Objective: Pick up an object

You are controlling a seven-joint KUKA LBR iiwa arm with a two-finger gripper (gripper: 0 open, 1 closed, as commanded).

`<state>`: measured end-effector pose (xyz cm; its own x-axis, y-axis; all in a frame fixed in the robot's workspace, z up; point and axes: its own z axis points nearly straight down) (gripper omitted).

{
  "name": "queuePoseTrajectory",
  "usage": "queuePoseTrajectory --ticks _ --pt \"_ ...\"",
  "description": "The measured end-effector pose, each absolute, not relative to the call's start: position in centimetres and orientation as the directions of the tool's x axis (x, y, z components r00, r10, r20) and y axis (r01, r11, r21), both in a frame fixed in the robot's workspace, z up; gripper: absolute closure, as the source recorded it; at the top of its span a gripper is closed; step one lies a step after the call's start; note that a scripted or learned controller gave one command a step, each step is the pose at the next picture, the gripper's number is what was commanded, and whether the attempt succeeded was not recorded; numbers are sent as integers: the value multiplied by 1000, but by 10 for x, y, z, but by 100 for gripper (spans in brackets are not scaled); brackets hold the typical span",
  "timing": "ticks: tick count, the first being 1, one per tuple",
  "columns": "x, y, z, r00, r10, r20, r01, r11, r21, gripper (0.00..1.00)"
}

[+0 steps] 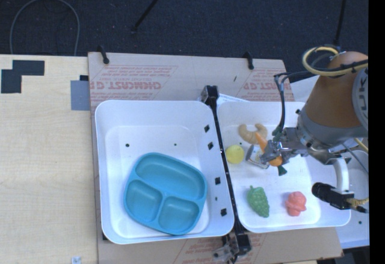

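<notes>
The bench (42, 154) is pale wood, with a cardboard sheet (150, 79) under two white bins. The left bin (114, 118) holds a blue divided tray (165, 192), which lies toward the bin's 5 o'clock corner and fills much of its floor. The arm (337, 100), grey with an orange band, comes in at 3 o'clock and bends down over the right bin (325, 217).

Inside the right bin, the gripper (264, 157) sits low near the middle, among a cluster of small things. Whether its claw is spread or pinching anything cannot be told; the tip is tangled with metal and orange shapes.

A tan curved piece (248, 133) lies at the gripper's 11 o'clock, touching an orange piece (260, 136) beside it. A yellow ball (234, 154) rests just at the gripper's 9 o'clock, near the divider. A green bumpy toy (258, 201) lies at 6 o'clock, apart from the gripper. A pink toy (295, 203) sits at 5 o'clock, near the bin's front wall.
</notes>
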<state>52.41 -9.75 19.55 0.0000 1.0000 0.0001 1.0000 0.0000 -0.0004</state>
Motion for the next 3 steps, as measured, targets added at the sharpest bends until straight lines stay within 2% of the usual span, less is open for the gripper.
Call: queuePoseTrajectory --ticks 1,2,3 --pt "524 -99 231 -1 1000 0 1000 1 0 100" --pt "544 -56 236 -2 1000 1 1000 2 -2 100" --pt "549 -9 239 -1 1000 1 1000 1 -3 100"
